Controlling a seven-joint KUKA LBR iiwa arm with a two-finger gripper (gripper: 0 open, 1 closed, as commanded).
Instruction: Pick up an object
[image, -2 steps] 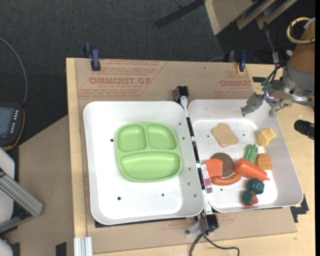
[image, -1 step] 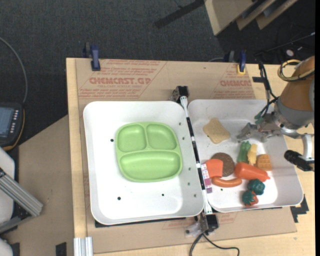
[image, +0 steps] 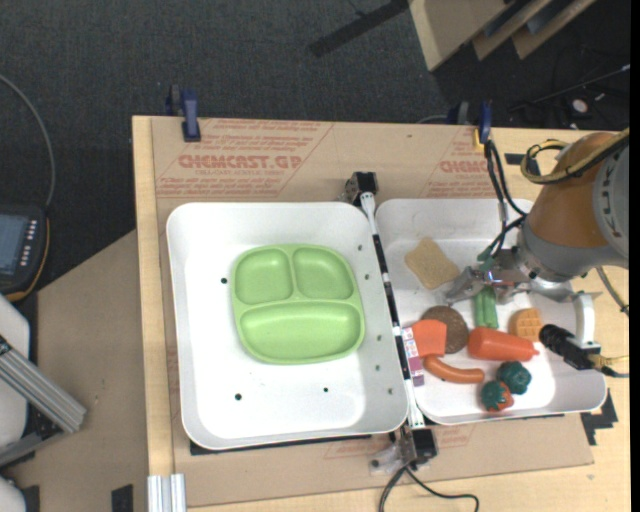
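My gripper (image: 489, 284) hangs low over the middle of the right bin (image: 560, 400), open, with its grey fingers (image: 463, 291) spread to either side. A small green stick-shaped toy vegetable (image: 487, 309) lies just below it, its upper end between the fingers. Around it lie a tan bread slice (image: 432, 262), a brown round piece (image: 449, 322), an orange-red block (image: 430, 338), an orange carrot-like piece (image: 500, 346), a small orange piece (image: 526, 324), a red sausage (image: 455, 372) and green toys (image: 516, 376) at the front.
The left bin (image: 200, 380) holds a green divided plate (image: 297, 303). A black divider rail (image: 385, 300) runs between the bins. The orange-banded arm (image: 575, 200) reaches in over the right bin's far right side.
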